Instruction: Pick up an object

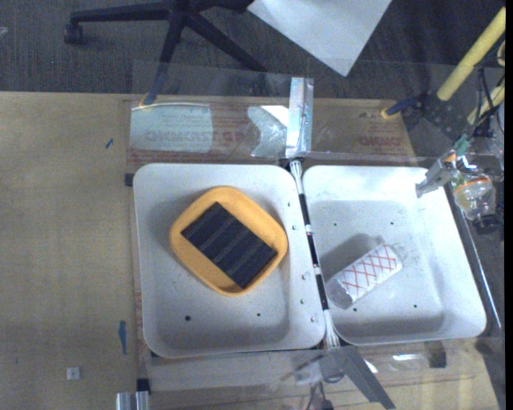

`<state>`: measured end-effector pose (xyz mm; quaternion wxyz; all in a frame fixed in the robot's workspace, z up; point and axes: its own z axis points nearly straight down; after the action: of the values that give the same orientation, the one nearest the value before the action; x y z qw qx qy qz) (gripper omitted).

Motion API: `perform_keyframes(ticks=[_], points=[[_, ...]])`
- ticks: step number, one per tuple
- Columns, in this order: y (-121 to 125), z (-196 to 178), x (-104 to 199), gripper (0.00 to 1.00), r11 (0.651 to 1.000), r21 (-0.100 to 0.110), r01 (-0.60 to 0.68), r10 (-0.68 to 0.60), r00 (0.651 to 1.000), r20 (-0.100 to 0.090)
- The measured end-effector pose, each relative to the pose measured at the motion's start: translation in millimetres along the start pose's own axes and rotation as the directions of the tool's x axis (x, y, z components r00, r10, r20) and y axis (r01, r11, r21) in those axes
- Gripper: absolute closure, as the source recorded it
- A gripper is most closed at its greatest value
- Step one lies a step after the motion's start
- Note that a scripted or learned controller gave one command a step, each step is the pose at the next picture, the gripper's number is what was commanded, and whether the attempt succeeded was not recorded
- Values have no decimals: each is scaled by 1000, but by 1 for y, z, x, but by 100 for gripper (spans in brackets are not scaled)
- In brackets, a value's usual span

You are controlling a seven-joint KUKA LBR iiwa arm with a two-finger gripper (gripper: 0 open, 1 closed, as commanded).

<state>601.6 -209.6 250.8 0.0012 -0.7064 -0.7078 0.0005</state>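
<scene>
1. The claw (429, 182) hovers at the right bin's (449, 320) upper right rim; whether it is spread or pressed together cannot be told.
2. Below and to its left, a white cylinder with red lattice print (365, 275) lies tilted in the right bin.
3. Well left of the claw, a yellow-rimmed dark ridged pad (228, 240) sits in the left bin (160, 320).

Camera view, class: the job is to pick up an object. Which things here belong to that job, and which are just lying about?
Belong to the job:
yellow pad with dark top, in the left bin
white roll with red lattice, in the right bin

Just lying about:
chair base
white sheet
clear barrier
</scene>
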Motion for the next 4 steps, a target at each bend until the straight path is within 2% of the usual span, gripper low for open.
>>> perform_keyframes(ticks=[1, 2, 3, 4], points=[[-1, 118, 65, 0, 1000, -2, -28, 28, 1000, 1], [6, 129, 30, 0, 987, -5, 163, -163, 987, 3], [49, 165, 17, 0, 917, -6, 398, -398, 917, 6], [19, 91, -1, 0, 960, -5, 280, -280, 960, 5]])
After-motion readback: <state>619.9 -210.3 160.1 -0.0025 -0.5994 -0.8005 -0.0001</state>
